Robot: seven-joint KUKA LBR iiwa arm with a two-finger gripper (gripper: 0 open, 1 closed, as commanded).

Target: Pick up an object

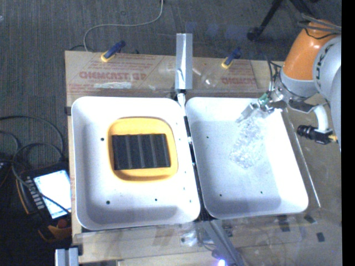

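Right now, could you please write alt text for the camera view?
A yellow tray with a black ribbed insert lies in the left white bin; a clear crinkled plastic piece lies in the right white bin, near the tool.

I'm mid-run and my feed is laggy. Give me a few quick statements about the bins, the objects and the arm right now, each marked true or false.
1. The yellow-framed object with dark slats lies in the left bin. True.
2. A clear crumpled plastic piece lies in the right bin. True.
3. The gripper is over the left bin. False: it is at the right bin's upper right corner, by the top end of the plastic piece.
4. The yellow-framed object is clamped and lifted. False: it rests flat on the bin floor, far from the arm.
5. The two bins sit side by side. True.
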